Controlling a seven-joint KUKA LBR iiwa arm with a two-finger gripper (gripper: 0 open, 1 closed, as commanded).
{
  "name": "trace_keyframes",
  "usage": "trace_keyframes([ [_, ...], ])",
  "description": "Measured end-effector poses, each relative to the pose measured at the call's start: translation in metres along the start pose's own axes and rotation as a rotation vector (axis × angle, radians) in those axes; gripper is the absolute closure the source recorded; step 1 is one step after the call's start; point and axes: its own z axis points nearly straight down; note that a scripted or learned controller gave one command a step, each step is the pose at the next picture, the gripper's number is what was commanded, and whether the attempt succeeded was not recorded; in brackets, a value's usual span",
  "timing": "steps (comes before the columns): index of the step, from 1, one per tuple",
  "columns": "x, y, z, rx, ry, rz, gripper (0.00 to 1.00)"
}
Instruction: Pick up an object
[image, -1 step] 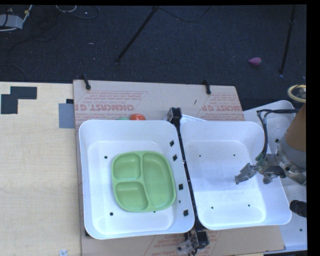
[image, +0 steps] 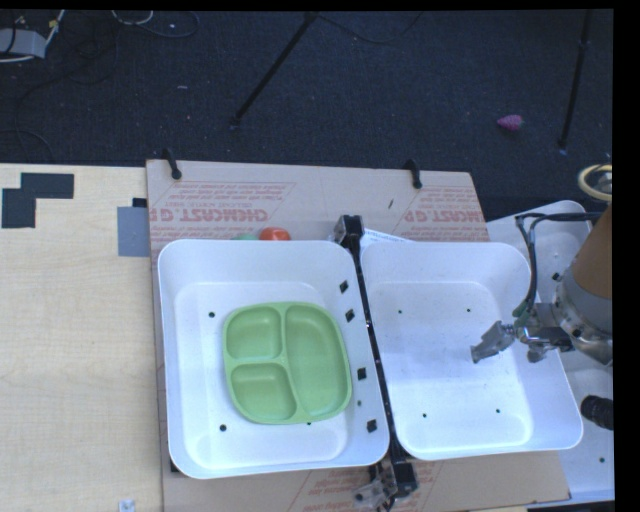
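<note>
My gripper (image: 487, 346) hangs over the right bin (image: 455, 440), near its right wall, with my grey wrist and the orange band reaching in from that side. I cannot tell from here how the jaws stand; what shows of them is a small grey shape against the white floor, and nothing is visible between them.

The thing to pick up is the green divided plate (image: 288, 362), which lies flat on the floor of the left bin (image: 190, 440), roughly centred, well apart from me across the black divider clips (image: 362, 320) where the two bins meet. It has three compartments, two smaller ones on the left side and one long one on the right, parted by raised ribs.

I judge it to be light, stiff moulded plastic, smooth and likely slippery, and not fragile. Lying flat, it offers little to pinch from above. The outer rim, or one of the ribs between compartments, looks the best place to take hold, with one jaw on each side of the thin wall. A grip on the rim would sit off-centre, so the plate may tilt or slide out as it lifts.
</note>
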Motion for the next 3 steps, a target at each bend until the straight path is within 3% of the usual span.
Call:
trace_keyframes([
  [2, 0.009, 0.013, 0.106, 0.003, 0.002, 0.0, 0.0],
  [3, 0.01, 0.013, 0.121, 0.0, 0.001, 0.002, 0.0],
])
